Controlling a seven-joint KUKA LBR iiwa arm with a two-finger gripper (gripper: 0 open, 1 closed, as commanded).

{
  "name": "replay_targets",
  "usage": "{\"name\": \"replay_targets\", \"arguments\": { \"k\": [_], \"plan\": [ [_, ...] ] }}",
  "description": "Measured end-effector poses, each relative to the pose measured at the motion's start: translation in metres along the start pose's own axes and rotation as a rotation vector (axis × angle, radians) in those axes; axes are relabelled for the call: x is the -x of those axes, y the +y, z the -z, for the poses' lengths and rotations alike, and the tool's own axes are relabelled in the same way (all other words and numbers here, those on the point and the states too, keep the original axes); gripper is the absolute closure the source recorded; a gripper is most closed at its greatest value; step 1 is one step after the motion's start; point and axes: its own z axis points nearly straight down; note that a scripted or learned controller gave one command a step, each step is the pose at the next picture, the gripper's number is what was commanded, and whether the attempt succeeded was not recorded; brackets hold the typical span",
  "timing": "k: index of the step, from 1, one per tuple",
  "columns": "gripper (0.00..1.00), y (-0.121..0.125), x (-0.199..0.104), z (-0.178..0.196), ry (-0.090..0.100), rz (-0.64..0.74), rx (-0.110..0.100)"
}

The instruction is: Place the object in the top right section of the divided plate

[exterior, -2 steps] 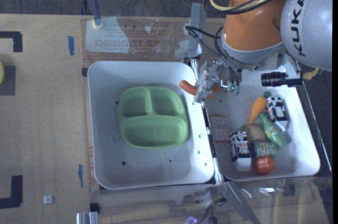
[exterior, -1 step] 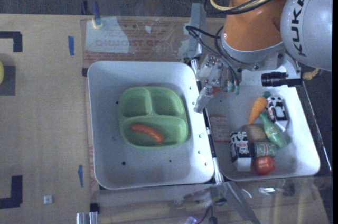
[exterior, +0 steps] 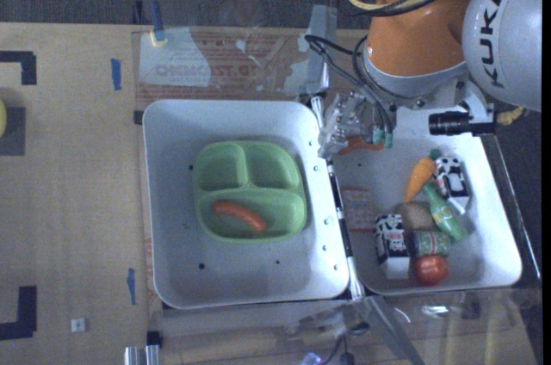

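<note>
Carrying seems to be the step: pincer [exterior: 351, 133] hangs over the top-left corner of the right bin [exterior: 508, 269], near the divider between bins. A small orange-red thing [exterior: 362, 145] shows just under its fingers, touching or nearly so; can't tell if it's grasped, and can't tell if the pincer is clenched or released.

Divided plate [exterior: 250, 221], green, sits down-left of the pincer in the left bin [exterior: 164, 182]. Top right section [exterior: 277, 169] is the nearest compartment, just left and a bit below the pincer, across the rim. Sausage [exterior: 240, 216] lies in the big lower section, further down-left.

To do it well, I'd say: lift clear of both rims, travel left, centre over that section, lower before letting go so the piece doesn't bounce over the ridge. Clutter on the pincer's lower right: carrot [exterior: 419, 176], milk carton [exterior: 393, 240], tomato [exterior: 430, 269], well apart, no hazard.
</note>
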Motion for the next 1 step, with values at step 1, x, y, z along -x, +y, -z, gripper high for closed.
{"name": "replay_targets", "arguments": {
  "k": [1],
  "plan": [
    [1.00, -0.0854, -0.0087, 0.0018, 0.012, -0.039, -0.008]
  ]
}}
